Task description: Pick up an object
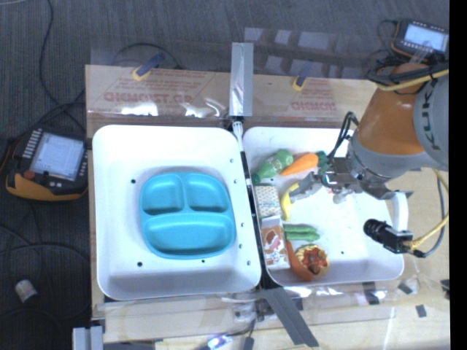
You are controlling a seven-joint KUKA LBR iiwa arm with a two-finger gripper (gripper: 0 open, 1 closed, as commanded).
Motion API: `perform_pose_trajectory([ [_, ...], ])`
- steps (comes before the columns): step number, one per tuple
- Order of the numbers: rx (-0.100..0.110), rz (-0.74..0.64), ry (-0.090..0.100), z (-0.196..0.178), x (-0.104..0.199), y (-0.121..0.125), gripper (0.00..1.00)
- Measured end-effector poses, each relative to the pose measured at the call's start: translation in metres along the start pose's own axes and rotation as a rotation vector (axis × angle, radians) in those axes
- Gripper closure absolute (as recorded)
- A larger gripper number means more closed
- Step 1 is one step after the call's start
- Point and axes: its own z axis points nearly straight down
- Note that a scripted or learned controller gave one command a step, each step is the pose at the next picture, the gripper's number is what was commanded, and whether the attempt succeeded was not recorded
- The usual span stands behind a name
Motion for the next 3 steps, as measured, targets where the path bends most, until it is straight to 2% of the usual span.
perform_pose_trajectory([
  [1, -0.023, 0.024, -0.004, 0.095, -0.002, 0.028, 0.0],
  [2, -0.018, 0.022, 0.0, 0.088, -0.001, 0.027, 1.0],
  [3, -0.002, -0.03, -0.002, 0.032, -0.027, 0.018, 1.0],
])
